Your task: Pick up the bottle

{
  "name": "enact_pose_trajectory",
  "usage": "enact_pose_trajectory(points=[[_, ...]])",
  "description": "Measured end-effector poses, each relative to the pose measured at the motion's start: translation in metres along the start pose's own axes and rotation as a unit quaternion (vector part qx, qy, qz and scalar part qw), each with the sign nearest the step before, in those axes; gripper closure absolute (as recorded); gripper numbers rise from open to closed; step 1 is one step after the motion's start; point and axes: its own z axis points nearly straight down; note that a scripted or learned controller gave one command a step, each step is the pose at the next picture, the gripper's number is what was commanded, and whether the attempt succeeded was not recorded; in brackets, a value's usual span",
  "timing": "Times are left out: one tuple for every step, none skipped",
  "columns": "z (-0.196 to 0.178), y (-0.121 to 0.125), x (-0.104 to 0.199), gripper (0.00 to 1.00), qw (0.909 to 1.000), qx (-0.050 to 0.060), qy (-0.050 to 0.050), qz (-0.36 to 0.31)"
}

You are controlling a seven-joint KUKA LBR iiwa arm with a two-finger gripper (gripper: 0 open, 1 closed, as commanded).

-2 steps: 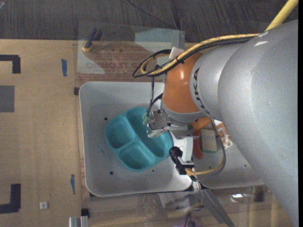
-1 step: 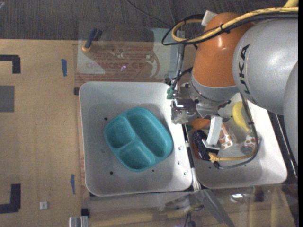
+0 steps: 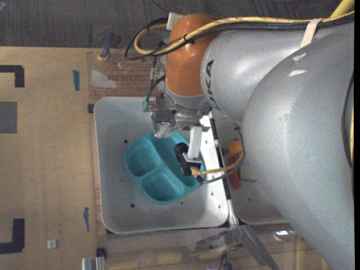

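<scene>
Plywood bench [image 3: 45, 167] carries 2 white bins; the left bin [image 3: 112, 207] holds a teal 3-compartment tray [image 3: 154, 170]. Over the tray's upper edge, the gripper [image 3: 163, 129] hangs below the arm [image 3: 270, 94]; whether its jaws are spread or pressed together cannot be told. No bottle can be made out; something orange [image 3: 235, 148] shows in the right bin.

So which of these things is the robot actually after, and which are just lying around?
For the job:
- gripper, low over the left bin
- the bottle: I can't pick it out for certain

Just lying about:
- teal divided tray in that bin
- orange item, partly hidden by the arm
- blue tape on the bench
</scene>
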Motion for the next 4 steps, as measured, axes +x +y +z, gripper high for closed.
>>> enact_pose_trajectory(points=[[0.025, -0.038, 0.004, 1.00, 0.9912, 0.002, 0.001, -0.133], [0.039, 0.018, 0.031, 1.00, 0.9865, -0.001, 0.000, -0.164], [-0.044, -0.056, 0.011, 1.00, 0.9908, 0.001, 0.001, -0.136], [-0.033, -0.051, -0.033, 1.00, 0.9977, 0.002, 0.001, -0.068]])
